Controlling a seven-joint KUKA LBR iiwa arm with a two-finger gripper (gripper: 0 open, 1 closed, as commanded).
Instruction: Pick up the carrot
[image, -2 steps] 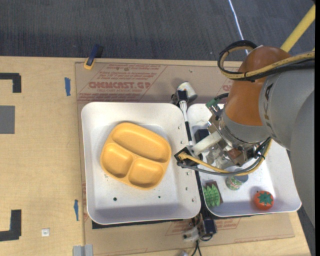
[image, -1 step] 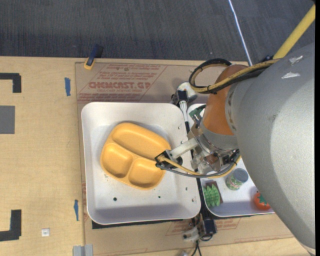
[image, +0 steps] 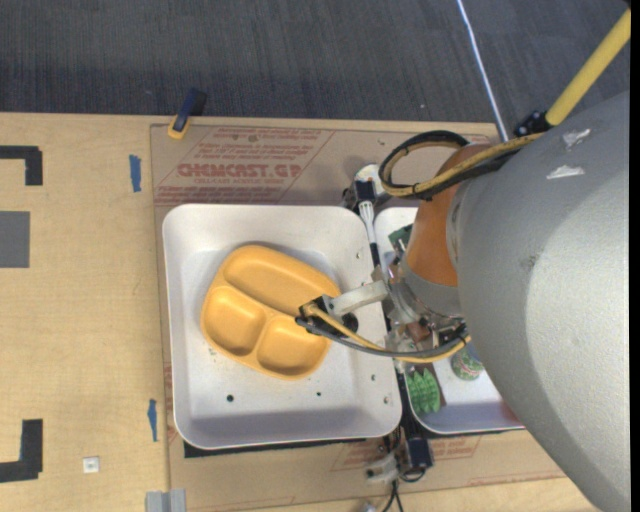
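In the camera view, two white bins are seen side by side on a sheet of cardboard (image: 240, 165). The left bin (image: 190, 400) is occupied by a yellow divided plate (image: 262, 310), laid aslant across its middle. The right bin (image: 470, 415) is largely covered by the grey arm (image: 540, 300), which is extended in from the right, its orange band (image: 432, 245) set over the bin's far left part. The claw (image: 418, 335) is held low at the left edge of the right bin, just beside the wall next to the left bin. Whether it is spread, pressed together or pinching anything cannot be told, as it is masked by the wrist. In the near left corner of the right bin a green knobbly piece (image: 424, 390) is seen, with a small round green-and-white thing (image: 467, 365) just to its right. The place of the carrot cannot be told; it is judged to be hidden beneath the arm in the right bin. Its long axis and the way its tip points cannot be given either. The step in hand is judged to be the descent or the grasp itself. Next, a closing across the carrot's short width is called for, then a straight lift kept clear of the bin wall and the green piece.
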